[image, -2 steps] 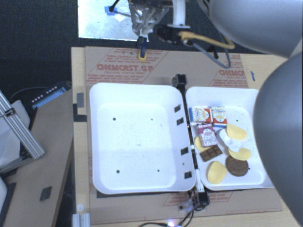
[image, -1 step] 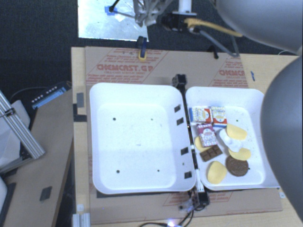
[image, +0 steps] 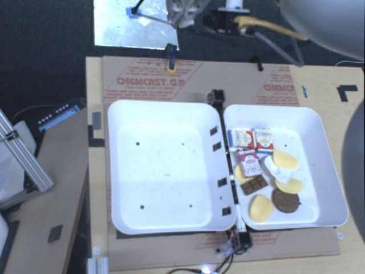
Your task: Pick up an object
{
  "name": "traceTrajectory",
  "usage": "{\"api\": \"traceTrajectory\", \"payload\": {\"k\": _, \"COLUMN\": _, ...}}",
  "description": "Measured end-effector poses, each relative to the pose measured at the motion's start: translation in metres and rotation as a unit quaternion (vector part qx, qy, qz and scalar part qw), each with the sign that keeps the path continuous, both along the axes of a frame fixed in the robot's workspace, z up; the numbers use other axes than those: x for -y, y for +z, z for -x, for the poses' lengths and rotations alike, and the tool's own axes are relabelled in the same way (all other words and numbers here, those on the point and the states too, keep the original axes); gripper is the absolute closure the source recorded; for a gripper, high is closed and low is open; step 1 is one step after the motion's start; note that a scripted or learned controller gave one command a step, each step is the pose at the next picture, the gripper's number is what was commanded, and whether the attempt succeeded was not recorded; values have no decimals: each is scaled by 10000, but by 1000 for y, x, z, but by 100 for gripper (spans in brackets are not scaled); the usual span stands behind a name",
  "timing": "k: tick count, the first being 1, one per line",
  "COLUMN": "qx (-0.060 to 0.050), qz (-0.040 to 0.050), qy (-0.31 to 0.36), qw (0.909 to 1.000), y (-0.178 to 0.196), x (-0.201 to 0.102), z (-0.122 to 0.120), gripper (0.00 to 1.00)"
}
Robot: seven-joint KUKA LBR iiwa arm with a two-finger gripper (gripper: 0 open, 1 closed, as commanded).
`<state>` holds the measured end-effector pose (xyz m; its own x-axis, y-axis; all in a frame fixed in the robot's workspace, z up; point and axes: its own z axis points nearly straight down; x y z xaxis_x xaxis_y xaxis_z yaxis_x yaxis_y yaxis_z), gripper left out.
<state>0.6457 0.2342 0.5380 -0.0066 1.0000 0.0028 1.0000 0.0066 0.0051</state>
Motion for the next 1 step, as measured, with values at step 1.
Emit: {"api": "traceTrajectory", "payload": {"k": 1, "qx": -26, "qz": 10, "qy": -7, "qw": 10000, "y": -3, "x": 0, "z": 23, "gripper": 100}}
